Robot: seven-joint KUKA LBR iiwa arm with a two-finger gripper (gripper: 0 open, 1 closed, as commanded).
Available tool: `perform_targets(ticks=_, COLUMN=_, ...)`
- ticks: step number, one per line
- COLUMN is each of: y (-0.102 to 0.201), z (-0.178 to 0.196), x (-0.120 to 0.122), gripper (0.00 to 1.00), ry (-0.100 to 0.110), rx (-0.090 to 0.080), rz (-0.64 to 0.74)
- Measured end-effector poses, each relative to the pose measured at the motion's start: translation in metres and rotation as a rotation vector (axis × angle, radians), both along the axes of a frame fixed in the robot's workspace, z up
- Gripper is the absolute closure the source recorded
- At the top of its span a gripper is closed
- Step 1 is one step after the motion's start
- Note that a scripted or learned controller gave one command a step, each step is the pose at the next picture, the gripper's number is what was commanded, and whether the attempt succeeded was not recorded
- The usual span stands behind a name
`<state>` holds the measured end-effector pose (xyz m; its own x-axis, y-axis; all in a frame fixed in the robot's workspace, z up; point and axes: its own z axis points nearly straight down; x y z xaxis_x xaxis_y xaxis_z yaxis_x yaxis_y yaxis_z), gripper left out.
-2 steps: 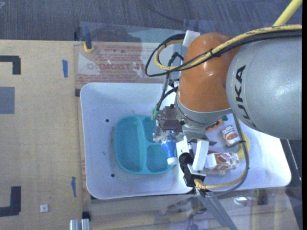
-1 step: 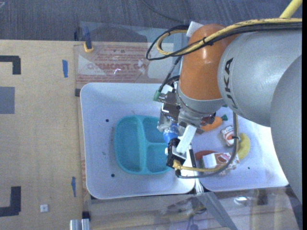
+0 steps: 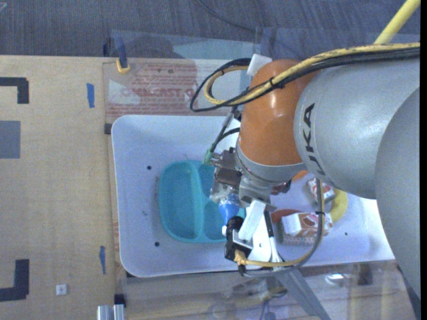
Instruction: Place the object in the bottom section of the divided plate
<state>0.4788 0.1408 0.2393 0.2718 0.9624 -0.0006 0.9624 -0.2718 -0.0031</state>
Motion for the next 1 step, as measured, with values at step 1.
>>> perform_targets(ticks=1, y=-0.0059, z=-0.0142, x=0.0003, gripper=1.0, ry=0.0, rx=0.0, rz=-0.047)
